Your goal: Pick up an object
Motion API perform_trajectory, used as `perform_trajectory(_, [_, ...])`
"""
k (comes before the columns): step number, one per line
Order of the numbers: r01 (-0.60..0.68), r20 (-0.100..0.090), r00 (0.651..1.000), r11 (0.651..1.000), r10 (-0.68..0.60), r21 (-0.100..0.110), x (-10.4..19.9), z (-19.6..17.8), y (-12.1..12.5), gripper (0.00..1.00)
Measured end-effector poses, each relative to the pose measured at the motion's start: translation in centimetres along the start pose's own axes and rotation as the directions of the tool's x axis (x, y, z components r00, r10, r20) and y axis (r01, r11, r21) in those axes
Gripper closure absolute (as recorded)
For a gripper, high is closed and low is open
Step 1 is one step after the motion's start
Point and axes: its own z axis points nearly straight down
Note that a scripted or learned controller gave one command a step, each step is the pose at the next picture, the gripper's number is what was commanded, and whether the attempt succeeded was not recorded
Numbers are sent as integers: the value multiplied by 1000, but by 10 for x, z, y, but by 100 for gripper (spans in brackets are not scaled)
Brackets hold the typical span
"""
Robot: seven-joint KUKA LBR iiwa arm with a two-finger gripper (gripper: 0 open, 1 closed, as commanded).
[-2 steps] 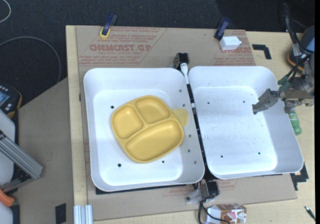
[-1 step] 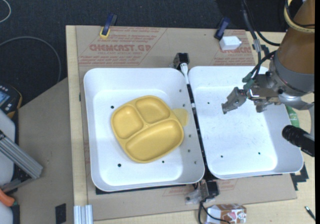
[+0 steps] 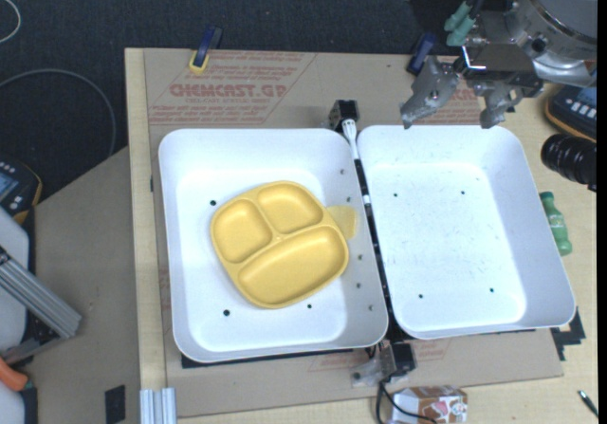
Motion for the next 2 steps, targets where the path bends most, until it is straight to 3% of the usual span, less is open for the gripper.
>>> perform_trajectory(1, [-9, 6, 1000, 1000, 9, 16, -5, -2, 0, 100])
perform_trajectory(2, [-12, 7, 1000, 999, 11, 31, 7, 83, -13, 100])
